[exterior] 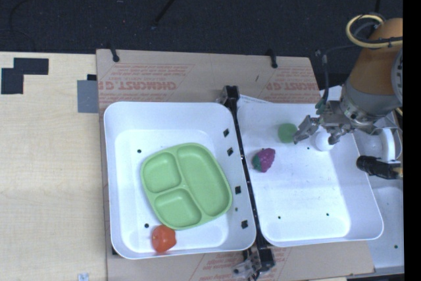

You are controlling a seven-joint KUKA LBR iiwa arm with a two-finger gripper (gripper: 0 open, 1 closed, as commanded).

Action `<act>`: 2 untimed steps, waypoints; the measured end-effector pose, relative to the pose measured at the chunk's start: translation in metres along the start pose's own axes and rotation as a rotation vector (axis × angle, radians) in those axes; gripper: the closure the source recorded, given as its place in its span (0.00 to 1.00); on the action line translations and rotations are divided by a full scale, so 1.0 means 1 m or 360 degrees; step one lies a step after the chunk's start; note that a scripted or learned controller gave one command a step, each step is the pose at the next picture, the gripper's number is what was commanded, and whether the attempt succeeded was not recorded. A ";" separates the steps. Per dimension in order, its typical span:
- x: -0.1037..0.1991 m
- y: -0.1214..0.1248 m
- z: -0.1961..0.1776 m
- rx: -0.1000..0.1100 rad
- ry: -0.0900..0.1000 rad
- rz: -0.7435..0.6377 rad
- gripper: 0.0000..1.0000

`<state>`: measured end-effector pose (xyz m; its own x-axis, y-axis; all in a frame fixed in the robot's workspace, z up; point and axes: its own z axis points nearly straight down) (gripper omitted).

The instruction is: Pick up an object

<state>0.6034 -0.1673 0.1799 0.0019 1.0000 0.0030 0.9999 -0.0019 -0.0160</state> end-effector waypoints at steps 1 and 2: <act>0.000 0.003 -0.009 -0.0021 -0.0003 -0.0003 0.00; 0.000 0.003 0.034 -0.0015 -0.0003 -0.0004 0.00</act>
<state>0.6058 -0.1674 0.1454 -0.0003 1.0000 0.0014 1.0000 0.0003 -0.0065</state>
